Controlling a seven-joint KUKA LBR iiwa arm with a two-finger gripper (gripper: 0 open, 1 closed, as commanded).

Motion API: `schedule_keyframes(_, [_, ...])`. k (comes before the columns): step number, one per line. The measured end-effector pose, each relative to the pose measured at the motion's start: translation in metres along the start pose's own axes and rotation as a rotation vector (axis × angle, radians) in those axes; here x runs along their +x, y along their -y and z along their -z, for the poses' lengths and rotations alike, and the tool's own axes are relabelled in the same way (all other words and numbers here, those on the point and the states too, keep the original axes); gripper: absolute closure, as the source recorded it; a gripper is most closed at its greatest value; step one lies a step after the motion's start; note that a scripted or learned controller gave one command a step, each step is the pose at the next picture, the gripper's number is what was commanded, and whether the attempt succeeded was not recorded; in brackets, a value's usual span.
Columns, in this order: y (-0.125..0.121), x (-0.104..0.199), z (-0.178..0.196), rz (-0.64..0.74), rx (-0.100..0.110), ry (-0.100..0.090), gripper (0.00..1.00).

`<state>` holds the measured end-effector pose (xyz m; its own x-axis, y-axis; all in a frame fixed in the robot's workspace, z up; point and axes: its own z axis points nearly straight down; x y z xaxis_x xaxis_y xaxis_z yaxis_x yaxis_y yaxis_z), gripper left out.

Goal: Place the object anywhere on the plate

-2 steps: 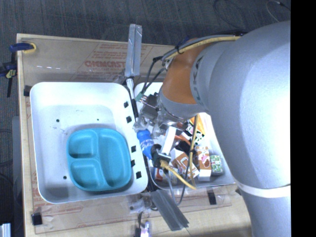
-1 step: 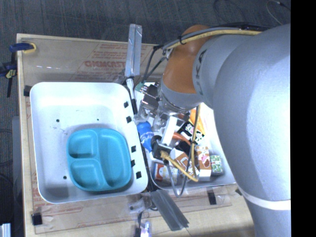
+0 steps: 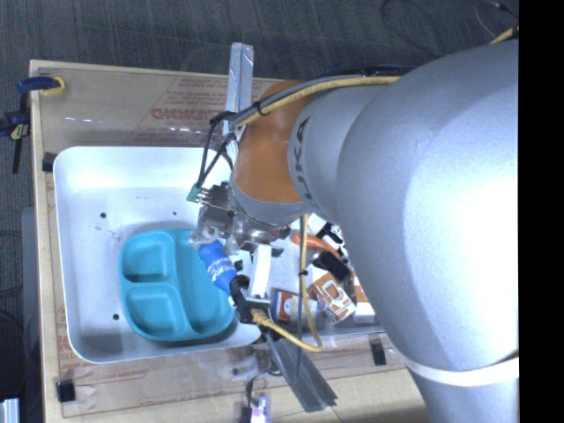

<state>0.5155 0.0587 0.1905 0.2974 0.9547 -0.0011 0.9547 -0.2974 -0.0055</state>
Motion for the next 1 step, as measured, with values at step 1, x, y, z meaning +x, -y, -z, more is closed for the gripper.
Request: schedule_keyframes(1, [-0.0002,-0.0004,0.0001,0.000,-0.001,0.000,0.00])
